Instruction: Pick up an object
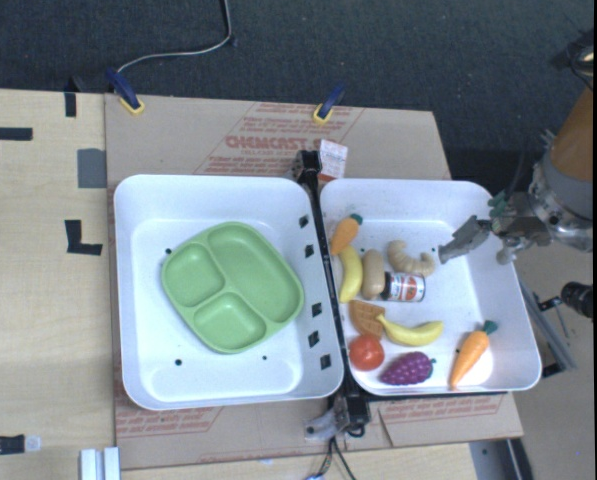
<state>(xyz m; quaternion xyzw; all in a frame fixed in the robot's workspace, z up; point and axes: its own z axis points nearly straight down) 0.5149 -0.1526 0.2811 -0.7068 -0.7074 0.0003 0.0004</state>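
Note:
The right bin [498, 298] holds several toy foods: a carrot [344, 233] at its far left, a yellow banana [350, 273], a brown potato [374, 271], a tan knobbly piece [409, 258], a small can [406, 288] on its side, a second banana [414, 332], a tomato [367, 351], purple grapes [406, 369] and a second carrot [468, 356]. My gripper [474, 252] hangs over the bin's right side, to the right of the tan piece. It is open, with nothing between its fingers [457, 241].
The left bin [138, 268] holds a green divided plate [233, 285]. The divider [318, 268] between the bins carries black clips. A small tag [332, 155] lies on the cardboard behind the bins.

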